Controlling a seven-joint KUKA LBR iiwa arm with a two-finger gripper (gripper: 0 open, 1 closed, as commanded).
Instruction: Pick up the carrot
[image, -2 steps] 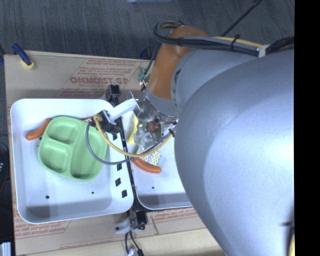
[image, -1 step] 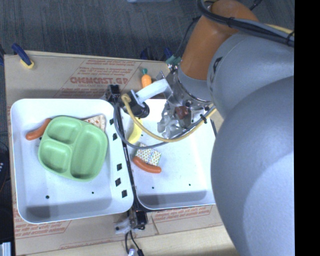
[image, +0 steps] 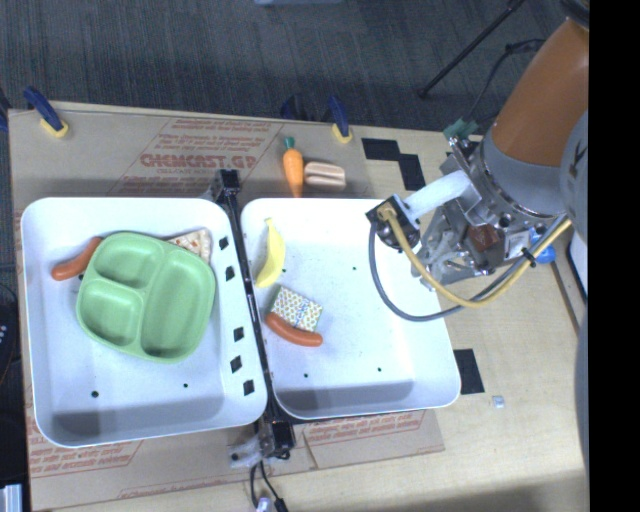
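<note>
One carrot, orange with a green top, lay on the bench just beyond the far rim of the right bin, beside a small tan block. Your gripper hung over that bin's right edge, well apart from the carrot. You could not tell its state: cables and wrist housing hid it. Part of a sausage was covered by the green tray.
</note>
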